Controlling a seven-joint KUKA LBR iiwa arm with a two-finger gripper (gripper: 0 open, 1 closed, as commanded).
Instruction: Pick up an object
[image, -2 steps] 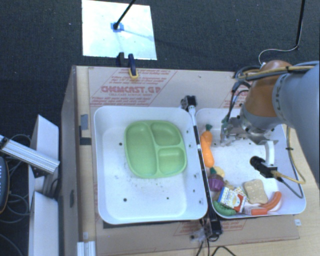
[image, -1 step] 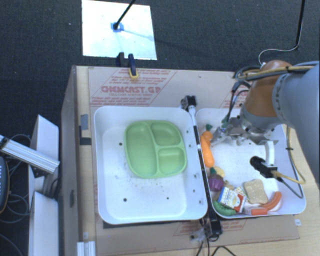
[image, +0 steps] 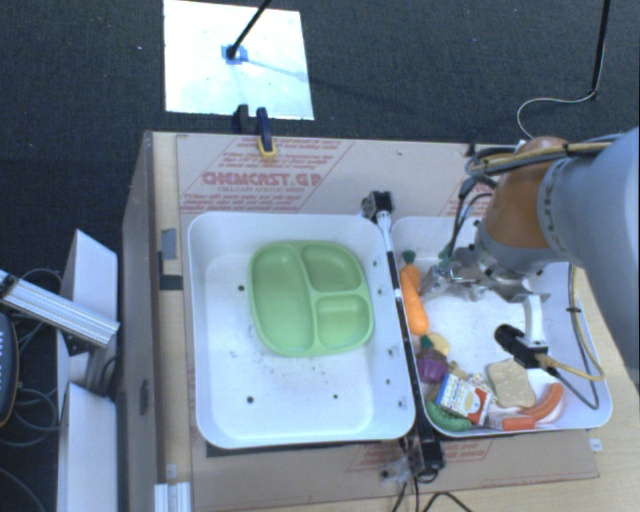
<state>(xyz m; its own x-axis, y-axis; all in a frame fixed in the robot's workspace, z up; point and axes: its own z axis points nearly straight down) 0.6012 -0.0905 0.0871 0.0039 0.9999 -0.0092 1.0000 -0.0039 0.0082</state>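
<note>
The right bin (image: 585, 340) holds several toy foods. An orange carrot (image: 413, 298) lies along its left wall. Below it sit a small yellow piece (image: 437, 344) and a purple piece (image: 430, 367). A small printed carton (image: 462, 395), a tan cracker (image: 510, 382), a red sausage (image: 538, 405) and a green piece (image: 450, 421) crowd the near edge. My gripper (image: 497, 300) hangs low over the middle of this bin, right of the carrot and above the cracker. I see nothing held in it.
The left bin (image: 225, 400) holds a green divided plate (image: 310, 298). A black ridge (image: 398, 320) separates the two bins. Cables loop around the arm's wrist (image: 520, 205) at the right bin's far side. A yellow clamp (image: 265, 140) stands at the bench's far edge.
</note>
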